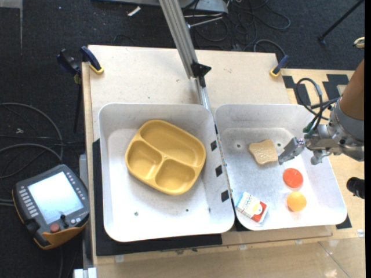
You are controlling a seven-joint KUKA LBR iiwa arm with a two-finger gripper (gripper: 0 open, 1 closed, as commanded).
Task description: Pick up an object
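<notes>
The right bin point(243, 120) holds a slice of toast point(264, 152), an orange-red round piece point(293, 178), a yellow-orange ball point(296, 201) and a small white, red and blue carton point(251, 207). My gripper point(302, 155) hangs over the right side of this bin, just right of the toast and above the orange-red piece. Its two fingers stand apart, open, with nothing between them. One finger point(290, 152) points down-left toward the toast's right edge.
The left bin point(110, 172) holds a yellow divided plate point(166, 156). A metal pole point(179, 28) slants down to the gap between the bins. A teach pendant point(49, 204) lies on the floor at left. Clamps point(93, 59) grip the bench's back corners.
</notes>
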